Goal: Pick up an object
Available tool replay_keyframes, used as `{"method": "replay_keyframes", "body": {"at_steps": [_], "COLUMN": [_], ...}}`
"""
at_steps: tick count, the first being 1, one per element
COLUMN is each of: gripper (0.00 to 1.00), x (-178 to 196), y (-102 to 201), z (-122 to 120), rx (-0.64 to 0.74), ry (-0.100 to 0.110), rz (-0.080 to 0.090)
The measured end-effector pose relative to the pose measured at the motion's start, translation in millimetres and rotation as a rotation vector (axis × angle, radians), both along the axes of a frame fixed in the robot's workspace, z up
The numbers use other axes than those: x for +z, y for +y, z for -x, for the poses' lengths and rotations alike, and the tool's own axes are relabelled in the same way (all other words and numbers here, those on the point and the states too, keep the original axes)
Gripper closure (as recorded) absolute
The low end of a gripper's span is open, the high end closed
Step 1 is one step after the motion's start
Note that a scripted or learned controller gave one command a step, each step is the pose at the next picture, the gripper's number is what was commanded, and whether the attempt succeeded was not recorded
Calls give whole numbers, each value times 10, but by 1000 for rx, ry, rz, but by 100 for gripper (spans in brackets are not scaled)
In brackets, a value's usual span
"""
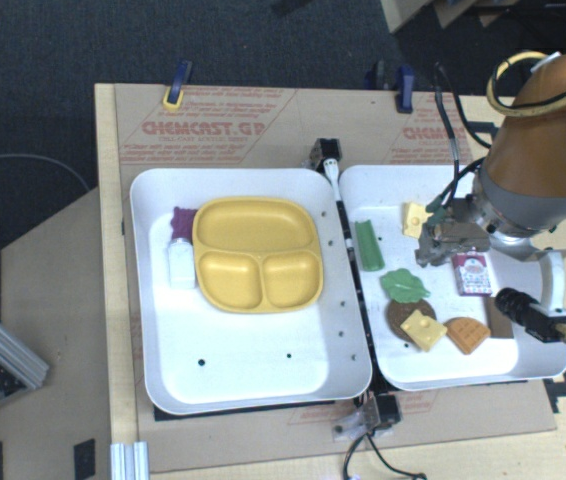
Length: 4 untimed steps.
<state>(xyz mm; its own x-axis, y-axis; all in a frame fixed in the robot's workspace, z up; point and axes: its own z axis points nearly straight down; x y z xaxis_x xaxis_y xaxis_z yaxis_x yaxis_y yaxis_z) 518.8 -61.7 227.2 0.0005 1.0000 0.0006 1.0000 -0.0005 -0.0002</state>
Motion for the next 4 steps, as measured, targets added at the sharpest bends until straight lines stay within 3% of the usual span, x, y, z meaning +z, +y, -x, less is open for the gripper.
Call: {"method": "replay_keyframes", "body": {"at_steps": [1,2,4], "gripper": [100,100,100], "x": [76,-46,-110], "y": [16,89,-51], "z": [-121,-137,-95], "rx": [2,1,0], "ry": [-3,3,2], "rz": [1,0,0]}}
